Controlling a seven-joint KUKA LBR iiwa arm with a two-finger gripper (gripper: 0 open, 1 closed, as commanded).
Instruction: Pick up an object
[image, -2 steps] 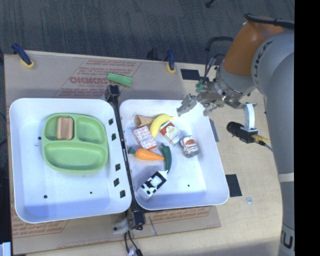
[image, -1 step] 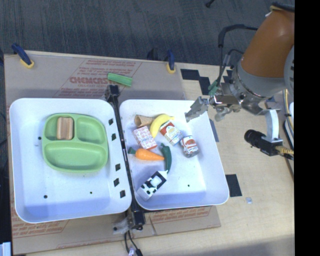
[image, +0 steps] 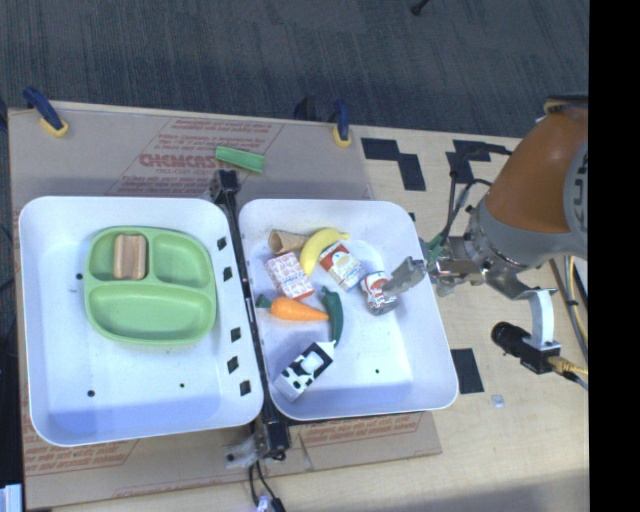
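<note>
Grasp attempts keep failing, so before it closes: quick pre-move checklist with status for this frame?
1. Gripper inside the right bin, by the small can: ok.
2. Can between the jaws: cannot tell.
3. Can free of neighbours: not ok, the snack pack and banana crowd its left.
4. Carrot and green pepper out of the approach path: ok.
5. Green tray in the left bin has open sections: ok.
</note>
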